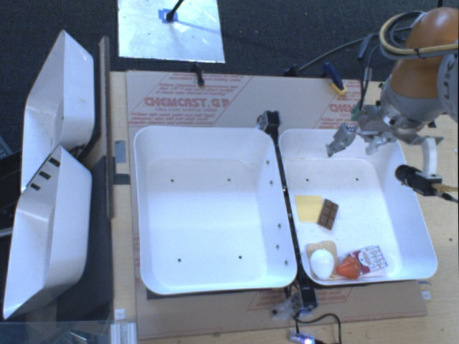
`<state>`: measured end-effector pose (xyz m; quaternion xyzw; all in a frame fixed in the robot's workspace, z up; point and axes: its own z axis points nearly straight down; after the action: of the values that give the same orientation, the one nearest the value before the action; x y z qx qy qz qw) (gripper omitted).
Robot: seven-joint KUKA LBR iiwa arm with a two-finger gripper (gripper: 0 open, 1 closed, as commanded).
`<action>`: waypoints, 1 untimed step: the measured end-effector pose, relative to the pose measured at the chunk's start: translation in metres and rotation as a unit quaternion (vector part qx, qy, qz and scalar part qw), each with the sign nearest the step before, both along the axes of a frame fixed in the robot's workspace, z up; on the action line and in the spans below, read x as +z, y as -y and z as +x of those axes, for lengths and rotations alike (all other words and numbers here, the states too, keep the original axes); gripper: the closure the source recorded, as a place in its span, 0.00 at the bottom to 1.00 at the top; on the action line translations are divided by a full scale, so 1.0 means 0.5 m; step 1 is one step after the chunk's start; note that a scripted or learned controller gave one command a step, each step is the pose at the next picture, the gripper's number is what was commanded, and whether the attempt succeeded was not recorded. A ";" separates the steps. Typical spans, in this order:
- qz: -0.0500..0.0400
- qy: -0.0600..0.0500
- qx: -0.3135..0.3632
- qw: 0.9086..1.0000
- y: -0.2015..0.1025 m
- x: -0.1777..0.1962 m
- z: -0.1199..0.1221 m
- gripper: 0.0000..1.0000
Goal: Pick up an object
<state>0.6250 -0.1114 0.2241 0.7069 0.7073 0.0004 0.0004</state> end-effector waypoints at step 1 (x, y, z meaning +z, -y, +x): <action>0.001 -0.004 0.000 1.000 -0.059 -0.286 -0.100 0.00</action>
<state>0.5751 -0.0817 0.0813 0.7068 0.7074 -0.0020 -0.0028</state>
